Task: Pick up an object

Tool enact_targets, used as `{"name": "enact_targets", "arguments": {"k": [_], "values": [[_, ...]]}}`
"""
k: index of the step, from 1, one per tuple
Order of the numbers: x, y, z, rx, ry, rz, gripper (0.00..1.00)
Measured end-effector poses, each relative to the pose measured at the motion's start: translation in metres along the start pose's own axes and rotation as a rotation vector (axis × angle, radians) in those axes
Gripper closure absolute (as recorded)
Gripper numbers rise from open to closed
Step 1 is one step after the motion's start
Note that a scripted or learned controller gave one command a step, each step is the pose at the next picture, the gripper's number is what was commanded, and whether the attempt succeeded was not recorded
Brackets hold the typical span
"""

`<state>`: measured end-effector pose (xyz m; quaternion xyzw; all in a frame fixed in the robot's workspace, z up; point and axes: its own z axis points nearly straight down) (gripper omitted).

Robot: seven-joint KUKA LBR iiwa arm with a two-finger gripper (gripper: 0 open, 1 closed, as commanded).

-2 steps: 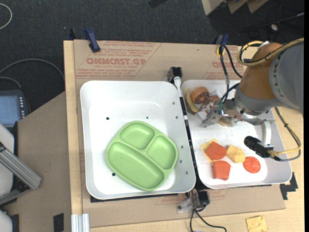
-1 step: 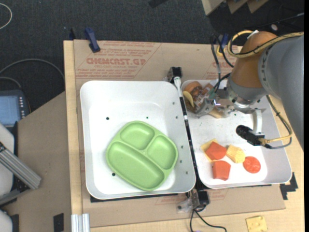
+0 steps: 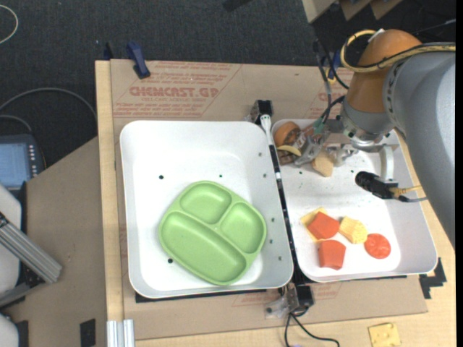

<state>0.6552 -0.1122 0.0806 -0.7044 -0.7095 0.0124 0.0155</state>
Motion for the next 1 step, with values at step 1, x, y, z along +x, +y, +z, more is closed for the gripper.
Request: {"name": "enact_targets", "arguments": {"k": [1], "values": [[-0.0003,-0.0015,-0.0116,0.004,-0.001,0.003,1.00]]}}
